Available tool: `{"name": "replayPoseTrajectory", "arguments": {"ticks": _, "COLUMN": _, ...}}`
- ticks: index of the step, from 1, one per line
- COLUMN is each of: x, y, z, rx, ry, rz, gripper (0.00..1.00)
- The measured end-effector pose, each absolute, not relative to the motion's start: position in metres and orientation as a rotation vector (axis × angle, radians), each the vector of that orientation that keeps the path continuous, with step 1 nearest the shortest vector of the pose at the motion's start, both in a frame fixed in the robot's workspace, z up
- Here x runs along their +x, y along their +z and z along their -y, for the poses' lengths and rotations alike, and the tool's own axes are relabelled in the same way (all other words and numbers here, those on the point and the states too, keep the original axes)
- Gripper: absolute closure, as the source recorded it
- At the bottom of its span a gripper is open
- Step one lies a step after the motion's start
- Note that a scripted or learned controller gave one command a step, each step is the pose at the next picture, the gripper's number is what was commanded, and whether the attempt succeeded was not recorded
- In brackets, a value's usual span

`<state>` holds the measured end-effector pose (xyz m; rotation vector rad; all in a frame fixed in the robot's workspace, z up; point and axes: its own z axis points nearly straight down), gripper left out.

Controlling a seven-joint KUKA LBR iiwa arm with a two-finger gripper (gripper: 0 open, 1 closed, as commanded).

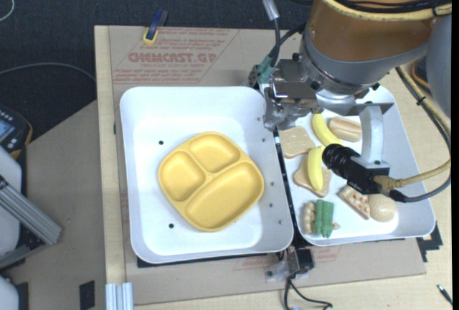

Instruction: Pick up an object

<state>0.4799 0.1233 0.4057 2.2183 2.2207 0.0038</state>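
The banana (pixel 316 167) (light, stiff, slippery plastic by my guess) lies in the right bin (pixel 410 224) among other toy food, best pinched across its narrow middle; whether the gripper (pixel 281 109) holds anything, I cannot tell.

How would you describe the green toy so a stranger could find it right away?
Look at the right bin, the one crowded with toy food. At its near edge, beside the left wall, lies the green toy, resting on a tan piece. It is the only green item among yellow and tan ones.

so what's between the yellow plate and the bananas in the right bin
In the camera view: bare left-bin floor, both bins' rims, then a toast slice beside the bananas; yellow plate.
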Motion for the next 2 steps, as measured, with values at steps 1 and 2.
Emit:
{"name": "replayPoseTrajectory", "arguments": {"ticks": 1, "x": 0.480, "y": 0.416, "z": -0.124, "rx": 2.216, "ry": 0.007, "rz": -2.220, "gripper": 1.00}}
{"name": "replayPoseTrajectory", "arguments": {"ticks": 2, "x": 0.481, "y": 0.426, "z": -0.125, "rx": 2.213, "ry": 0.010, "rz": -2.220, "gripper": 1.00}}
